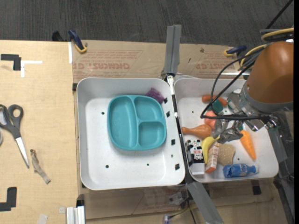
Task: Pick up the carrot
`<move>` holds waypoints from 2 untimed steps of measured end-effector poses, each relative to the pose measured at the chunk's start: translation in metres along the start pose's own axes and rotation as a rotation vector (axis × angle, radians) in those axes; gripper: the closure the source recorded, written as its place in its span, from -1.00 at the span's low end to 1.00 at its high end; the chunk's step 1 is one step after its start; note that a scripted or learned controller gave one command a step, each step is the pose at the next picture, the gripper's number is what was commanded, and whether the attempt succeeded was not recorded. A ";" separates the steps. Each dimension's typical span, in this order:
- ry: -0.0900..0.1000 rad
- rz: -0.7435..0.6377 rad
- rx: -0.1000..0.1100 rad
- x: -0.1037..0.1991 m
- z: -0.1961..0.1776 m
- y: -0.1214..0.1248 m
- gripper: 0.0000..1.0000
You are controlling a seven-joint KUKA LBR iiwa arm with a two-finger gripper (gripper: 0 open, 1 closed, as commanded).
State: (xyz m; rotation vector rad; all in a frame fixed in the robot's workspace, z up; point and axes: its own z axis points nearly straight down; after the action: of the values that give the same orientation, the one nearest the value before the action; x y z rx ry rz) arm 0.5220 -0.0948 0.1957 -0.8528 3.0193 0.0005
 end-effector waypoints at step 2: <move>0.002 0.084 -0.002 0.010 -0.059 0.019 1.00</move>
State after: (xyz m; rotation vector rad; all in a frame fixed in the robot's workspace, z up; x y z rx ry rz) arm 0.5033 -0.0844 0.2546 -0.7255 3.0553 0.0022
